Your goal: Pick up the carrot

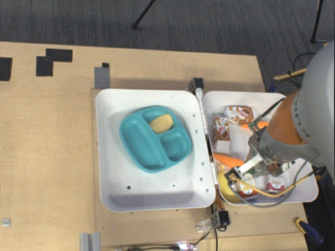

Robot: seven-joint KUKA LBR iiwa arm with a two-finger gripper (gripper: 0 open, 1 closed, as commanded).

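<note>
The carrot (227, 160) is orange and lies in the right bin (238, 99) against its left wall, pointing toward the arm. My gripper (255, 162) hangs over the middle of that bin, just right of the carrot's thick end, and the wrist hides its tip. Nothing can be seen held in it.
A yellow banana (226, 189) lies at the right bin's near left corner, just below the carrot. Brown snack packets (229, 122) sit at the bin's far side, and a small red-and-white packet (276, 184) near its front. The left bin (118, 190) holds a teal divided plate (149, 148) with a yellow lump (160, 123).
</note>
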